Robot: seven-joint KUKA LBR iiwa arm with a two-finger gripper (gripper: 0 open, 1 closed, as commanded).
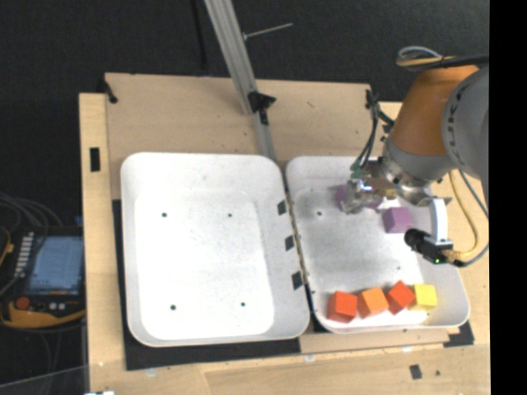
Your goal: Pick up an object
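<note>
gripper (354,197) low at 12 o'clock of right bin (329,245), over a purple block (341,194); can't tell its state; second purple block (398,219) at 3 o'clock; orange blocks (370,301) rowed along the 6 o'clock wall.

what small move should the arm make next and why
Probably lower the hand straight down. It sits over the right bin, near a purple block and a purple bit at its tip, but no object is visibly between its fingers.
</note>
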